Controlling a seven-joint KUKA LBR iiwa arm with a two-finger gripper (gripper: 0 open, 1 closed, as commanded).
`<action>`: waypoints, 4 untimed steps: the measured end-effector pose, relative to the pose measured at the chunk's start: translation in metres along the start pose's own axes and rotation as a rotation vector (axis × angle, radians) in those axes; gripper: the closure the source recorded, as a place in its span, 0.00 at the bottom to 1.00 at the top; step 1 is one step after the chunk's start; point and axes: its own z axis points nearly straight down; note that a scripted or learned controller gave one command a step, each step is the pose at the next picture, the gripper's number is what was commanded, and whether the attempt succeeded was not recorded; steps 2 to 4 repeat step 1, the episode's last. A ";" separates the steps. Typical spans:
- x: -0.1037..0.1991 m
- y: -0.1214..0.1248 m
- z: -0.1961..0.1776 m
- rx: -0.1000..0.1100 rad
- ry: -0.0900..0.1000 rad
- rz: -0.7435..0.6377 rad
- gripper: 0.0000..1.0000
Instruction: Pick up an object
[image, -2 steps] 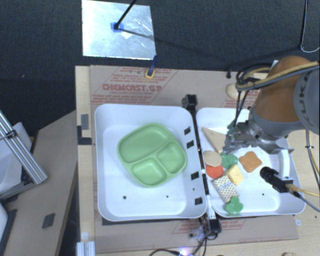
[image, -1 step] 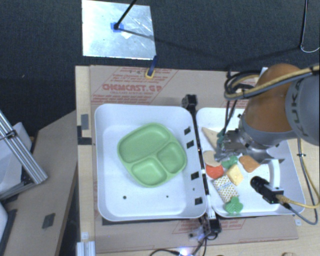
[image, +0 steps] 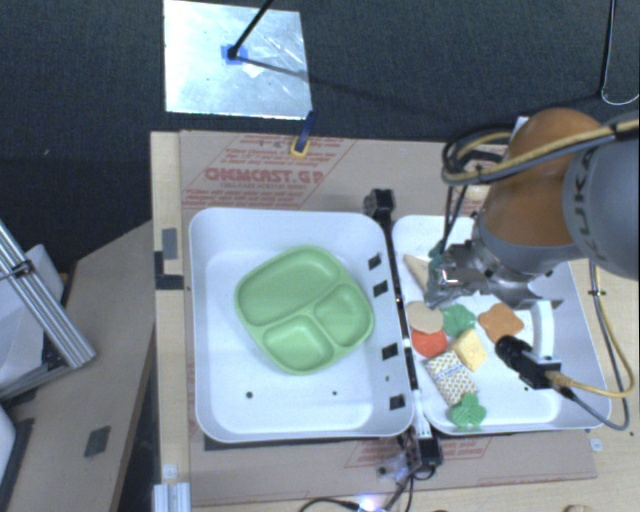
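- The gripper hangs low over the upper left part of the right bin, just right of the frame's centre. I cannot tell whether it is released or clenched, and nothing can be seen held in it.
- The things to pick lie in a tight cluster just below it in the frame, along that bin's left side:
  - a tan biscuit touches a red piece;
  - a green leaf and a yellow block sit beside them;
  - an orange piece lies to their right;
  - a patterned packet and a green floret lie nearer the bottom rim.
- A pale wedge lies just left of the gripper, close to the wall between the bins.
- The likeliest failure is crowding. The pieces touch, so closing on one could nudge a neighbour, catch two at once, or squeeze a small piece out sideways.
- The second risk is the wall. The wedge, biscuit and red piece sit near the dividing edge, so a descent there may strike or scrape the rim.
- The flat pieces lie low on the bin floor, so a shallow descent would probably close on air.
- Open room is scarce on the cluster's left. The bin floor to the right, near the orange piece and the floret, looks barer.
- The left bin has bare floor all around its green plate.
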 end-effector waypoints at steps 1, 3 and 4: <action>-0.010 -0.004 -0.006 0.001 0.000 0.005 1.00; -0.010 -0.004 -0.006 0.001 0.000 0.005 1.00; -0.010 -0.004 -0.006 0.001 0.000 0.005 1.00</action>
